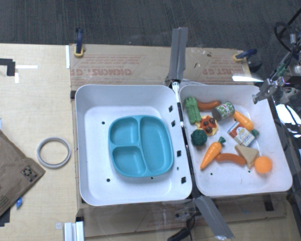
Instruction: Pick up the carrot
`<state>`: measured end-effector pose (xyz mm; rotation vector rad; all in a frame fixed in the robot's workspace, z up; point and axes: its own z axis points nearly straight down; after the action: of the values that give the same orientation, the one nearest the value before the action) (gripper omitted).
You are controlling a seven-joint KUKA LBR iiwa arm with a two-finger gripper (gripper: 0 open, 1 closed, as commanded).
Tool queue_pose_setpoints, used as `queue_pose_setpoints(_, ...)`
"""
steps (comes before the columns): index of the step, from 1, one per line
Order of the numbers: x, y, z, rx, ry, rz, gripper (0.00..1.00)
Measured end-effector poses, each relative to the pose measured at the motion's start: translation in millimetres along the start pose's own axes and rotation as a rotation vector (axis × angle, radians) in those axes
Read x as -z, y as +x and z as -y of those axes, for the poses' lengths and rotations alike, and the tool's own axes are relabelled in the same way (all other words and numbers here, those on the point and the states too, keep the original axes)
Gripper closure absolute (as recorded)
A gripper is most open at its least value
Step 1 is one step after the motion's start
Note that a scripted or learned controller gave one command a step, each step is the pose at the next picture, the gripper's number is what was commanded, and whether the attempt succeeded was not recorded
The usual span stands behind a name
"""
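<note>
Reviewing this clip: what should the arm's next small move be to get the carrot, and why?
Probably swing the claw left and forward until it is above the carrot. The claw sits at the right bin's far right corner, apart from the carrot, which lies tilted beside the broccoli.

My own hardware, seen at the right edge

My pincer (265, 90) is a small piece of grey metal with angular, bracket-like parts, too small and blurred for me to make out screws or markings. Above it sits a cluster of pale grey fittings with a few tiny spots of green and blue. Thin black cables (289, 21) loop and curl over that cluster. Below runs a dark, glossy section of my arm (290, 119) carrying pale reflections.
</note>
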<state>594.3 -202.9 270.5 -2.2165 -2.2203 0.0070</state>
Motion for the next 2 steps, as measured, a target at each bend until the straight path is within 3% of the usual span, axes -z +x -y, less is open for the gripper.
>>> queue_pose_setpoints(1,-153,22,-20,0.111,-0.021,0.008,0.0)
queue_pose_setpoints(2,-180,59,14,0.016,-0.004,0.0,0.0)
